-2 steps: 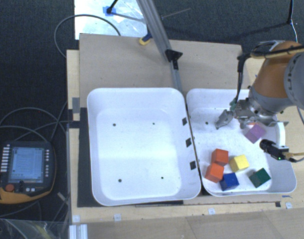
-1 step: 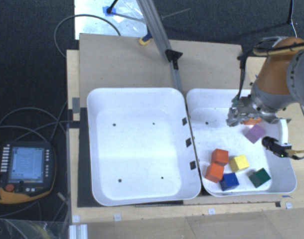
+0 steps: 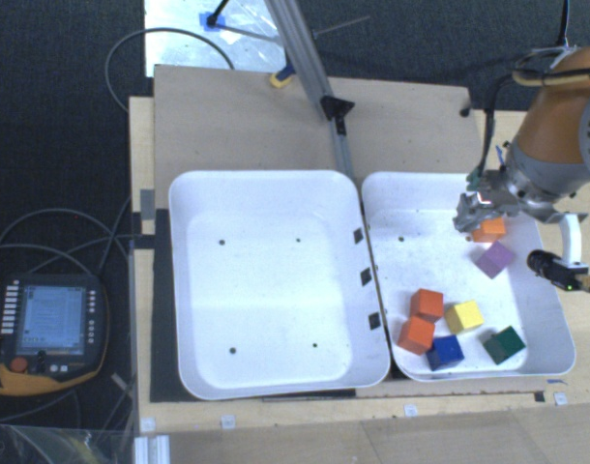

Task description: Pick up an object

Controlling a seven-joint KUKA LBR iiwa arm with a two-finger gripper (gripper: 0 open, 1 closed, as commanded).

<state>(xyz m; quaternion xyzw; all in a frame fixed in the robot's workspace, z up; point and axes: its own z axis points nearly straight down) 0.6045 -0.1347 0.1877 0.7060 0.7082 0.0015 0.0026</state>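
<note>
Orange blocks numbered three in the right bin (image 3: 564, 351): one (image 3: 489, 228) lay at the gripper (image 3: 477, 217), partly under it, and two more, one (image 3: 427, 304) stacked just behind the other (image 3: 417, 333), sat near the bin's front. One purple block (image 3: 493, 258) lay just below the gripper, apart from it. One yellow block (image 3: 463, 316), one blue block (image 3: 445, 352) and one green block (image 3: 504, 344) made up the front cluster. That gave seven blocks, all in the right bin. The left bin (image 3: 193, 193) stood beside it. Whether the gripper had closed on the orange block could not be told, as its body hid the fingers. A teach pendant (image 3: 45, 332) rested on the floor at left; its screen text looked too small to read.
</note>
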